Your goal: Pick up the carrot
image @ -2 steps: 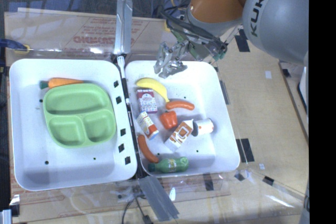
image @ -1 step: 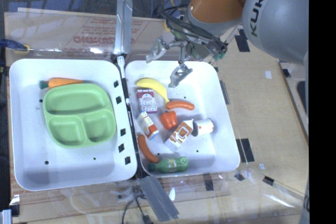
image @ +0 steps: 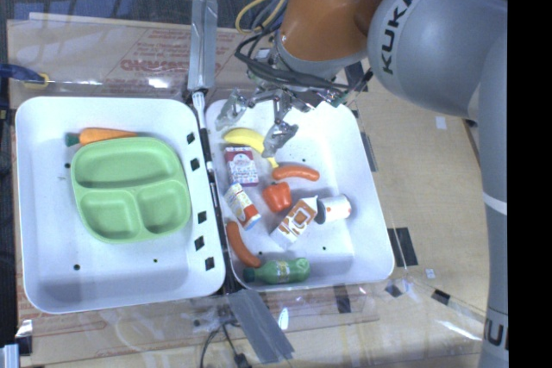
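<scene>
The carrot (image: pixel 105 135), orange with a green stub at its left end, lies in the left bin (image: pixel 43 271), against the far edge of a green divided plate (image: pixel 129 187). My gripper (image: pixel 256 121) hangs over the far end of the right bin (image: pixel 375 246), well to the right of the carrot. Its fingers (image: pixel 281 134) are spread open, with nothing between them. A yellow banana (image: pixel 244 139) lies just below the fingertips.
The right bin holds a red-and-white carton (image: pixel 241 165), an orange sausage (image: pixel 296 173), a red pepper (image: pixel 278 196), a small bottle (image: pixel 243 205), an orange carton (image: pixel 295 220), a white can (image: pixel 335 208), another sausage (image: pixel 241 244) and a green item (image: pixel 280 270).
</scene>
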{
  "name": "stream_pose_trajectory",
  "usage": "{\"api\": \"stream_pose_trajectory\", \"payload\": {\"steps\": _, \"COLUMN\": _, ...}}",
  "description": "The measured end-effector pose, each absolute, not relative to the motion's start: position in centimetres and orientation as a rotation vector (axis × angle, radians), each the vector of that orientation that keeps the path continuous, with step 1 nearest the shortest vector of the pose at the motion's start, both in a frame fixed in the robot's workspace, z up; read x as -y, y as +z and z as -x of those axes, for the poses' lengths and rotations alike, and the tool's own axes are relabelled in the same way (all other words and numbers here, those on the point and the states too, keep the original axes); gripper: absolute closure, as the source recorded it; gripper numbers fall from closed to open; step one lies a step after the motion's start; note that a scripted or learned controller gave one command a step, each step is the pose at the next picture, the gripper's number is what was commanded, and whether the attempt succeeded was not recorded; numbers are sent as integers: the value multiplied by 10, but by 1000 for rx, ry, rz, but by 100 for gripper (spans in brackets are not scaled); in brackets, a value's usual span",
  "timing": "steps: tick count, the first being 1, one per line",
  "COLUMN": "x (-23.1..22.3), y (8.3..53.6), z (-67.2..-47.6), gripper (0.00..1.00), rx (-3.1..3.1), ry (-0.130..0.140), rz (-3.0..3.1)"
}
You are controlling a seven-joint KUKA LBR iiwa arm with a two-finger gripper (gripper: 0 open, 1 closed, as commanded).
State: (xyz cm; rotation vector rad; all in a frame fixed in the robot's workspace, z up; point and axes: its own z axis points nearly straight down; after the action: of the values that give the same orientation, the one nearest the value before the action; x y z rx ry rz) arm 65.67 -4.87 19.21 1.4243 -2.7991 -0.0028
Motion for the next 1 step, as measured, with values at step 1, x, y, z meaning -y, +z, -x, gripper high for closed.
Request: {"api": "stream_pose_trajectory", "payload": {"steps": 1, "x": 23, "y": 192, "z": -651, "gripper": 0, "rx": 2434, "ry": -4, "rz": -1985}}
